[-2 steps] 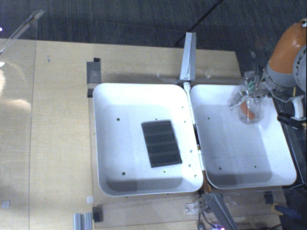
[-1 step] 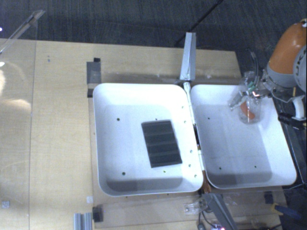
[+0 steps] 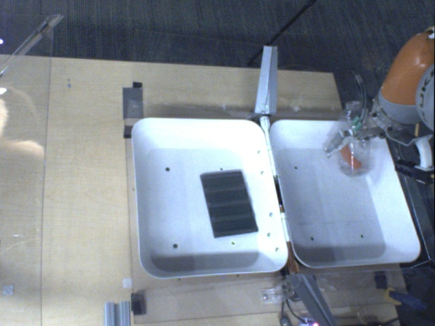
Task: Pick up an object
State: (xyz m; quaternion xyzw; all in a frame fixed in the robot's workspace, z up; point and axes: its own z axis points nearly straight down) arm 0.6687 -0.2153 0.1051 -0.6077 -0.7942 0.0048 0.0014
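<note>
Wooden surface [image 3: 81, 202] carried two white bins side by side. Left bin [image 3: 156, 182] — dark ribbed slab [image 3: 229, 203] lay flat near middle, slightly tilted. Right bin [image 3: 380, 216] — gripper [image 3: 350, 145] sat over far right corner, arm [image 3: 408, 80] entering from right, orange band visible. Orange-red object [image 3: 351, 157] seen at gripper tip, just above bin floor. Jaws blurred, translucent — state could not be told, nor whether object was gripped.

Grey arm with orange band reaching in from the right edge, wrist angled down and leftward, translucent tool [image 3: 352, 148] low at the far right, blurred
</note>
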